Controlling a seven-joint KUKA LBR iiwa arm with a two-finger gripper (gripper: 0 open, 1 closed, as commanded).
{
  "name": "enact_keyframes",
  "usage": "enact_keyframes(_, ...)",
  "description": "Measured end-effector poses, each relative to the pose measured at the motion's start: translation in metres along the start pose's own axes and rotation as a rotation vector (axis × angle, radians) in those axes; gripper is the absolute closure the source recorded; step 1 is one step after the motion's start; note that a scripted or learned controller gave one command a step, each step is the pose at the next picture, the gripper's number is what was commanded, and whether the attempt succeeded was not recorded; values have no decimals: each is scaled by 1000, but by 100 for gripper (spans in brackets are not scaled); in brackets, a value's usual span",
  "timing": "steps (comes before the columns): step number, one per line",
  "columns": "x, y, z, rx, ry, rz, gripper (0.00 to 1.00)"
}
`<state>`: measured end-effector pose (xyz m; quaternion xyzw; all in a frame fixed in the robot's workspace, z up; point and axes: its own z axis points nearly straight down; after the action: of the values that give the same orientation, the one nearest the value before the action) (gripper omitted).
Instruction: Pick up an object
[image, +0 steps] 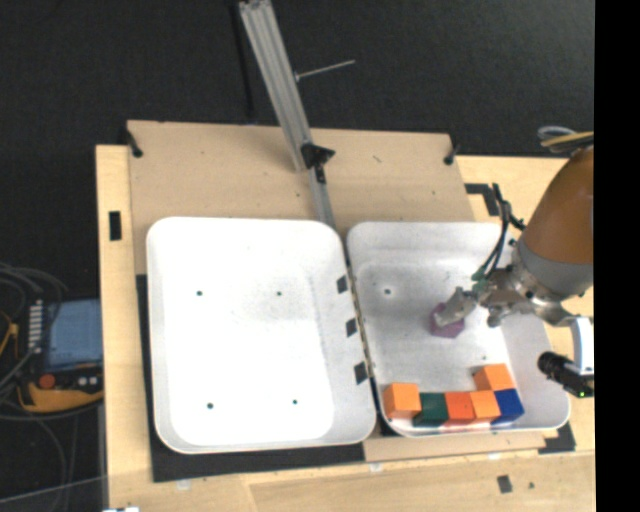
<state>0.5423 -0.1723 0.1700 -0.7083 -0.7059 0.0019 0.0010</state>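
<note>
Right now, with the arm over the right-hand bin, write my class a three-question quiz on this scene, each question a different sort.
1. True or false: the small purple block lies in the left white bin.
2. Which colour appears most among the blocks along the right white bin's near edge? A green, B orange, C blue
3. Fill in: the hand is beside the ___ block.

Key: 1 false; 2 B; 3 purple

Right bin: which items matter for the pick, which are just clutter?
Job:
- gripper
- purple block, at the gripper tip
- right bin

Lying about:
- orange blocks, green block and blue block along the near wall
- left bin
- blue device off the bench
</note>
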Motion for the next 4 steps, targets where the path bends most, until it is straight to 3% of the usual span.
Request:
enact_keyframes(1,2,-3,62,1,0,-1,0)
enact_keyframes(2,0,-3,72,-5,-1,2,0)
enact_keyframes(3,0,-2,60,-10,0,9,100)
enact_keyframes(4,-7,0,16,-10,0,5,100)
